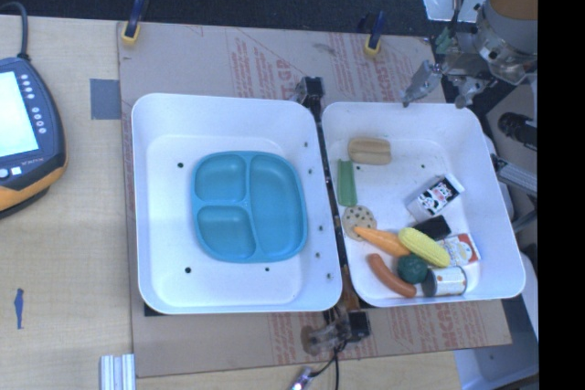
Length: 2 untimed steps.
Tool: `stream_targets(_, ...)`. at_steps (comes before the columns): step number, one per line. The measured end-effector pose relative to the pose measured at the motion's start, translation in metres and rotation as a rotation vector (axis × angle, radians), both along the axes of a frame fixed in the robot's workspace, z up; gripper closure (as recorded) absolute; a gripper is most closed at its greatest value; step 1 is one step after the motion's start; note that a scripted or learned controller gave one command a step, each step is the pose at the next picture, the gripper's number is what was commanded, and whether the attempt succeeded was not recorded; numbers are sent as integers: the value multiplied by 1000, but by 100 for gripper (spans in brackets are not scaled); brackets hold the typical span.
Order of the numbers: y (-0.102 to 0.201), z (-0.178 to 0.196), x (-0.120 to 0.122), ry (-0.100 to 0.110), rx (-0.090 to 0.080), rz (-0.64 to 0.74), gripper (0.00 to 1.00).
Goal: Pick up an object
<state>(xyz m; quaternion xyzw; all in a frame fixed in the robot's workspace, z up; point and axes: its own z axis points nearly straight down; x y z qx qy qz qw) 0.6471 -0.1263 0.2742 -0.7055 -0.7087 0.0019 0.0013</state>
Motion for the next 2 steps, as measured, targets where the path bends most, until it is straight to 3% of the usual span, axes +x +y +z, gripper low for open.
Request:
stream_targets(1,68,-83,-40,1,-1,2,0)
stream_targets(2,12,-169,-84,0,-1,0,0)
